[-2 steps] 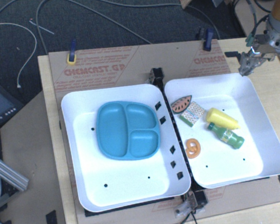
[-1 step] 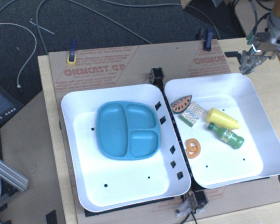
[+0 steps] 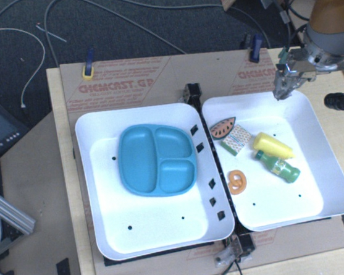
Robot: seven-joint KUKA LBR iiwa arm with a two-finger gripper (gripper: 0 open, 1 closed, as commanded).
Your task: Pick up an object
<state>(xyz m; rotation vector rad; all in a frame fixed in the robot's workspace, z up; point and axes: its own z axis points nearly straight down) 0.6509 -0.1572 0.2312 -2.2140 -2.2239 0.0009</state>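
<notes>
Camera view: yellow bottle [image 3: 272,145] below-left of gripper [image 3: 282,91]

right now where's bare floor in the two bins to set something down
Left bin: free strip in front of the blue plate. Right bin: free front part below the pretzel and green bottle. Crowded: its middle, around the watermelon slice.

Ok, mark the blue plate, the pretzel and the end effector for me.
Blue plate [image 3: 139,162]: camera view, on its large left compartment.
Pretzel [image 3: 237,182]: camera view, on its middle.
End effector [image 3: 284,90]: camera view, at its tip above the right bin's far edge.
</notes>
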